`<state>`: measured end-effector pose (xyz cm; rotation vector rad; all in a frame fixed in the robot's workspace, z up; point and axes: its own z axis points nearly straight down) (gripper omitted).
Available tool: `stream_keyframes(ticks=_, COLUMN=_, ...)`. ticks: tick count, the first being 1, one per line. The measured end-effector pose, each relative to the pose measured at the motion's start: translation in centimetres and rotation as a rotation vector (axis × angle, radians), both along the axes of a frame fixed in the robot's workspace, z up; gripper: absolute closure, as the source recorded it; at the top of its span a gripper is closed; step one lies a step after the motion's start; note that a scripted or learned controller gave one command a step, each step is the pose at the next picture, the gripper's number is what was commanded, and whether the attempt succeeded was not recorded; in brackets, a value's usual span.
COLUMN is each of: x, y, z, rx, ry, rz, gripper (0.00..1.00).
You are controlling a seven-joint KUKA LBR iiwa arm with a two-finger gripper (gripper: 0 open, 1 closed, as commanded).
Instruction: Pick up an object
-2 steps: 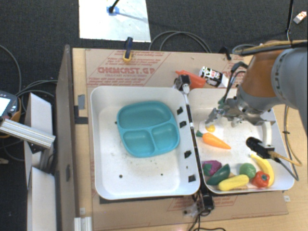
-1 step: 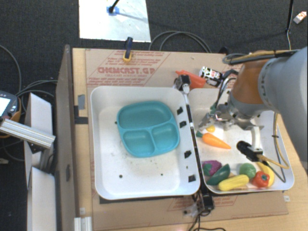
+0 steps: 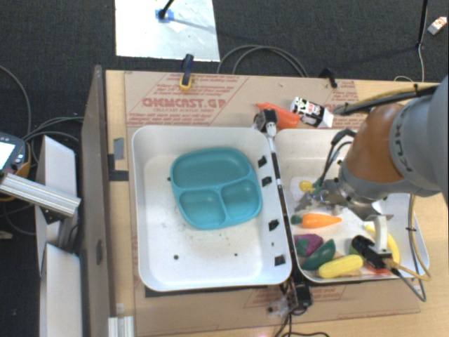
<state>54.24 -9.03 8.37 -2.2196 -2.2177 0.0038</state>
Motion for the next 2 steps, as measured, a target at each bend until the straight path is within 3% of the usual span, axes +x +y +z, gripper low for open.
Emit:
stream_keyframes(ticks=1, x=10.2, y=0.8, z=0.2, rx=-0.003, ry=-0.016, rz=0.009, gripper=0.0)
stream_keyframes(ticks=2, x=12.8, y=-1.0, z=0.2, rx=-0.002, ry=-0.01, rz=0.006, gripper=0.0)
